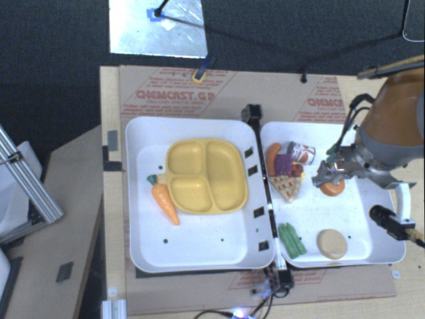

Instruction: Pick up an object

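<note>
- Bins: the left bin [143, 244] carries a yellow divided plate [202, 176] with a toy carrot [164, 202] at its left edge.
- Gripper [330, 173] hangs in the right bin [372, 244], just over an orange round toy [333, 188] near the far right side; whether it grips, I cannot tell.
- The toy looks light, hard and slippery; taking it across its widest part seems safest.

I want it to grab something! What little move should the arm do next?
Probably lower straight down a bit. The gripper hovers at the orange round toy in the right bin, which looks like the closest thing to grab; nothing seems held yet.
</note>
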